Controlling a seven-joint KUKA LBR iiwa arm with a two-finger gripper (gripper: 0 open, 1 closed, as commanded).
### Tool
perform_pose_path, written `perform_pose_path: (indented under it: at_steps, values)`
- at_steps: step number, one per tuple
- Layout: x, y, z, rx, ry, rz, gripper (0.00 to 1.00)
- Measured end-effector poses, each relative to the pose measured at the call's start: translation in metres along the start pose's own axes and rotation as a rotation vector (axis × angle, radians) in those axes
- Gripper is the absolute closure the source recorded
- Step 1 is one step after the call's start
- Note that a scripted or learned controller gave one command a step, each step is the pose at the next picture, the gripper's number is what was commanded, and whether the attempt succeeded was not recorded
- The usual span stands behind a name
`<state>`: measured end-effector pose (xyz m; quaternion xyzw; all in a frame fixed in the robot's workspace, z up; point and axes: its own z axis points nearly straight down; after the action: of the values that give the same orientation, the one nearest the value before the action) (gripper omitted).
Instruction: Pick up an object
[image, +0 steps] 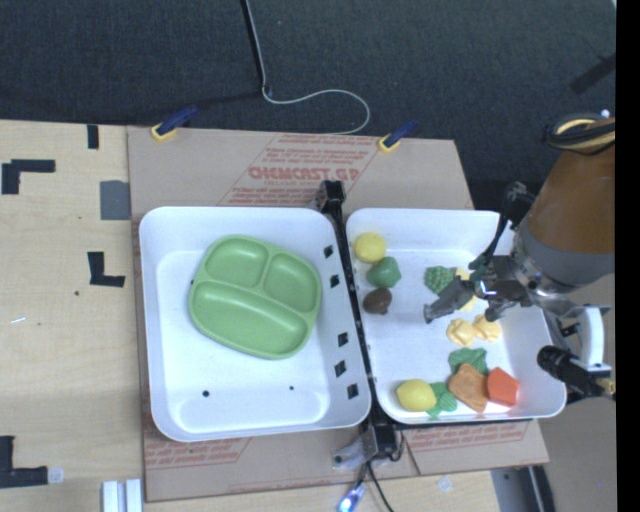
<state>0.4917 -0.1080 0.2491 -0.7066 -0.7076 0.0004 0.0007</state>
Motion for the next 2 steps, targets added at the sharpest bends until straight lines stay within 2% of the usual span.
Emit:
perform_pose_path:
  at_steps: [1, 2]
  values:
    - [0.001, 0.000, -0.010, 0.001, 0.001, -0.001, 1.00]
    - [0.089, -0.007, -0.125, -0.012, 0.002, -0.011, 1.00]
